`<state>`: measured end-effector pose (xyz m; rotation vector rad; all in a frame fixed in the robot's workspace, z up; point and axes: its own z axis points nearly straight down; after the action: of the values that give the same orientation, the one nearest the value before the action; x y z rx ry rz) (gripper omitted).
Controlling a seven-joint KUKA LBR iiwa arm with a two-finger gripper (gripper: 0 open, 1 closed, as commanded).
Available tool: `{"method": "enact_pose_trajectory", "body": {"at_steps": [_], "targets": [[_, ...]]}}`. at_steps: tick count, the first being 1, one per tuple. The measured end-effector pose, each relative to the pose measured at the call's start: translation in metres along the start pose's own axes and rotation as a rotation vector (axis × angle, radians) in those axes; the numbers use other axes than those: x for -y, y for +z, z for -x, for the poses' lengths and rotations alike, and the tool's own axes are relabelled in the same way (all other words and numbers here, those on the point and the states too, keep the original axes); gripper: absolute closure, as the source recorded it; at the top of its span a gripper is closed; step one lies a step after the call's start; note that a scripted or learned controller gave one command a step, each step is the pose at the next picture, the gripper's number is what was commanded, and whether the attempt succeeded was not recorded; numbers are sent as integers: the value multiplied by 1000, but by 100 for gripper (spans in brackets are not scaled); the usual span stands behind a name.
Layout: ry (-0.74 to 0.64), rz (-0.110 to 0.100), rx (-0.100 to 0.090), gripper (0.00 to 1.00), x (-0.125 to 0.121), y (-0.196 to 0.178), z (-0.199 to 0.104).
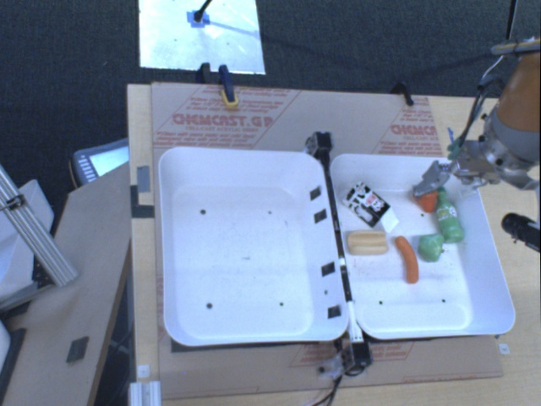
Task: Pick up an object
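Objects lie in the right bin (490,311) toward the desk's right edge: green bottle (448,221), orange carrot (408,260), tan bun (367,243), black-and-white carton (367,203). The pincer (433,180) hovers over the bin's rear right part (beside the bottle); whether it is spread or pressed together cannot be told.

White bins (245,176); blk/wht patterned box (365,200); tan bun (367,243); orange carrot (409,260); green bottle (448,220)

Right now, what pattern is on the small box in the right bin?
Black and white blotches on the small cardboard box, camera view.

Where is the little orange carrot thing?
The orange carrot lies in the right-hand bin of the camera view, near its middle, just right of the tan bread roll and left of the small green toy.
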<state>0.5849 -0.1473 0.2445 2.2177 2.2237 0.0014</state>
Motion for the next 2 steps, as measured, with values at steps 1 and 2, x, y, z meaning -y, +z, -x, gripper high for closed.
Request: {"method": "enact_pose_trajectory", "body": {"at_steps": [1,2], "targets": [[2,-9,-2,0,34,83,0],[-5,-4,-3,0,45,162,-59]]}}
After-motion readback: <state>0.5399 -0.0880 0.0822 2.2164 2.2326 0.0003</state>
